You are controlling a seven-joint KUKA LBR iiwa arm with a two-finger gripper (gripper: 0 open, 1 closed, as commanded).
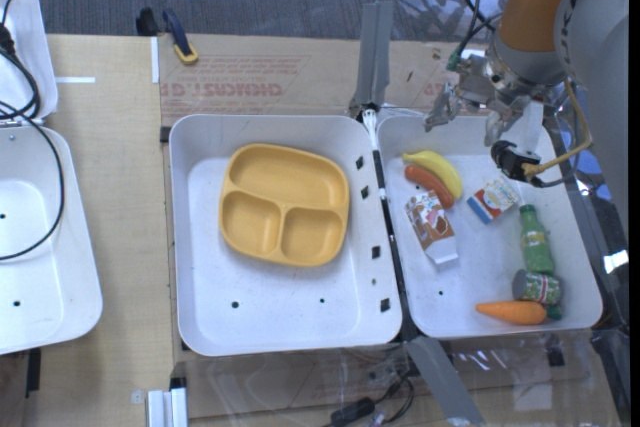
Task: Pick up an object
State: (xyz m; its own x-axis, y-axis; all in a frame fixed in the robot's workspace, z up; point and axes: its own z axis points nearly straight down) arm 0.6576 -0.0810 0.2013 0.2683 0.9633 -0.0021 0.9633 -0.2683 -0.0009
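Note:
My gripper (466, 121) hangs over the far edge of the right bin (580, 310), open, with nothing between its fingers. Just in front of it lie a yellow banana (437, 166) and a red sausage (429, 183), touching each other. A flat snack packet (431, 226) lies below them. Right of the banana lies a small red, white and blue carton (494, 202). A green bottle (535, 239), a green can (537, 287) and an orange carrot (512, 312) sit in the near right corner.
A yellow divided tray (285, 205) lies in the left bin (200, 315). A ridge (380, 215) separates the two bins. A white unit with black cables (25, 215) stands at the far left of the bench.

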